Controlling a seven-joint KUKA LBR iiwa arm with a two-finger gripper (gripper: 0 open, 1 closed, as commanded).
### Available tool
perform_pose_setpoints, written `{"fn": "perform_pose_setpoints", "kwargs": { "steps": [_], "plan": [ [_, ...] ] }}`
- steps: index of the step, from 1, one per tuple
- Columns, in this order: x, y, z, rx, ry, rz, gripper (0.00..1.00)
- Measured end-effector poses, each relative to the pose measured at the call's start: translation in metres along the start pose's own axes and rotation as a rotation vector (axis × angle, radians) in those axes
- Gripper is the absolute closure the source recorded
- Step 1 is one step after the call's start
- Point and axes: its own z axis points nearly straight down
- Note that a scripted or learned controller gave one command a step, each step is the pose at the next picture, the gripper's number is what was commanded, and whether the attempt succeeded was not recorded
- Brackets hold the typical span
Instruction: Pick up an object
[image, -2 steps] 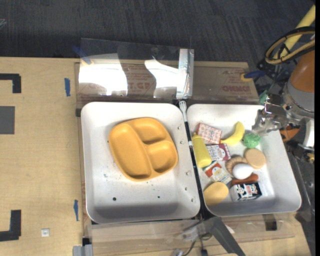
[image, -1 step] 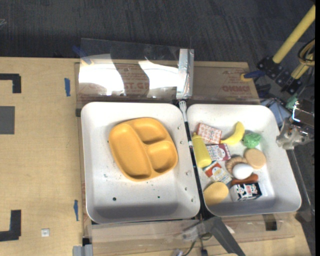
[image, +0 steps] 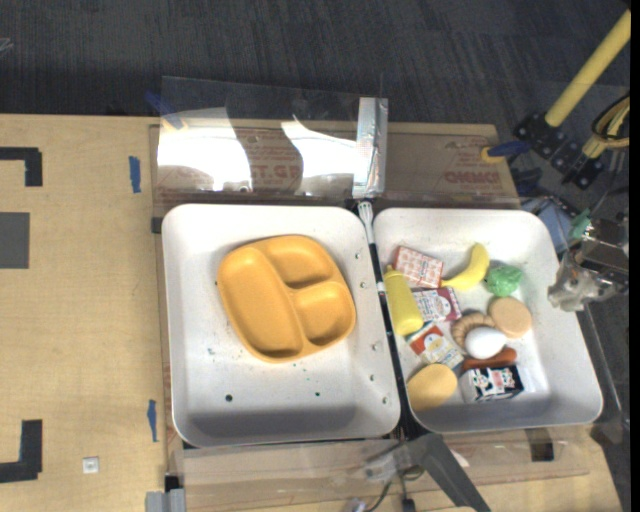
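Note:
The right bin (image: 570, 385) holds a heap of toy foods: a yellow banana (image: 470, 266), a green leafy piece (image: 506, 278), a pink-and-white carton (image: 417, 265), a yellow cylinder (image: 403, 304), a tan round biscuit (image: 511, 317), a white egg (image: 486, 343), a black-and-white carton (image: 493, 381) and a tan bun (image: 432, 385). My gripper (image: 580, 283) hangs at that bin's right rim, above and to the right of the biscuit, apart from all the foods. Nothing is seen in its grasp.
The left bin (image: 190, 380) holds an orange divided plate (image: 287, 295). A clear plastic sheet (image: 270, 150) stands behind the bins. A yellow pole (image: 592, 65) and cables lie at the upper right. Cardboard bench surface (image: 70, 300) lies to the left.

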Motion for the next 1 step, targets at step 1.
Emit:
{"fn": "perform_pose_setpoints", "kwargs": {
  "steps": [1],
  "plan": [
    [-0.0439, 0.0160, -0.0615, -0.007, -0.002, -0.281, 1.00]
  ]
}}
